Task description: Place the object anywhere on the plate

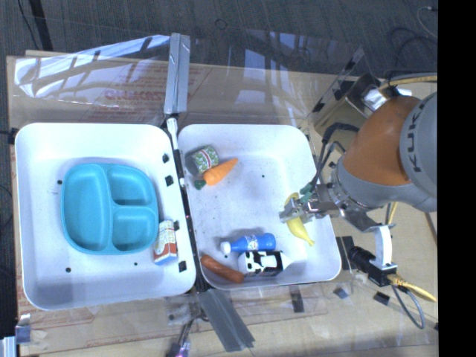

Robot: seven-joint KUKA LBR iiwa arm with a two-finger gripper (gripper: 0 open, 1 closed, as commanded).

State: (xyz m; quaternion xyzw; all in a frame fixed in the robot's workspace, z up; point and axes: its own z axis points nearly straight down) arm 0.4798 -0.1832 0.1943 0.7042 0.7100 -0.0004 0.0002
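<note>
Gripper (296, 213) is low in the right bin (245, 136), at the banana (300, 227) by the right wall; can't tell its state or whether it has the banana. Plate (110, 207) sits in the left bin (44, 147), well apart, so a cross-divider carry is needed.

Light-blue divided plastic plate (110, 207) in white left bin (44, 274). White right bin (253, 143): orange carrot (217, 172), yellow banana (300, 227), blue-and-white bottle (250, 243), black-and-white cow-patterned toy (263, 262).
</note>
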